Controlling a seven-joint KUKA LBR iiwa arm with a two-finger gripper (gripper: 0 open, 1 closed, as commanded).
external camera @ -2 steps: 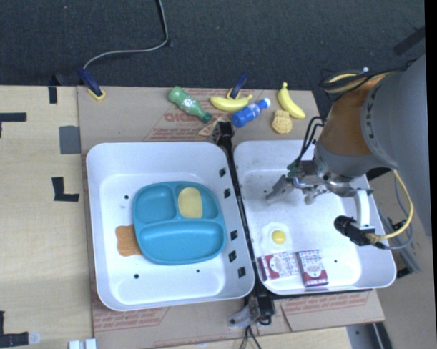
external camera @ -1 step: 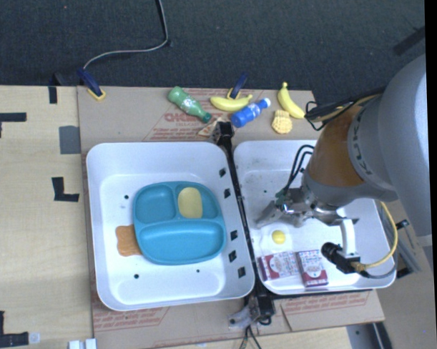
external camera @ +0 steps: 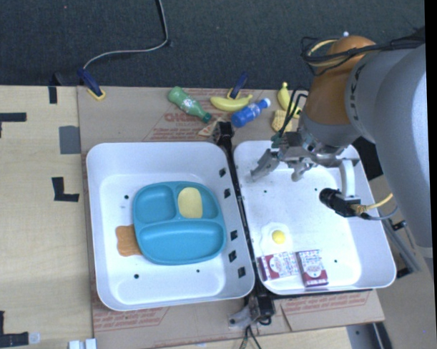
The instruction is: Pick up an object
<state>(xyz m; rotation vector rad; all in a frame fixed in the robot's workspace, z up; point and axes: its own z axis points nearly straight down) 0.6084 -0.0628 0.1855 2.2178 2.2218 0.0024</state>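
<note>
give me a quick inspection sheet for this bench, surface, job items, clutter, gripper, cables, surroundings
surface: two white bins, left bin and right bin, on a cardboard sheet.
job's things: blue divided plate with a yellow piece, toast slice beside it; fried egg and two red cartons in right bin.
clutter: green bottle, banana, blue bottle behind the bins.
grippers: gripper over right bin, jaws apart, nothing between them.
cables: black cable on dark floor.
surroundings: wooden bench.
</note>
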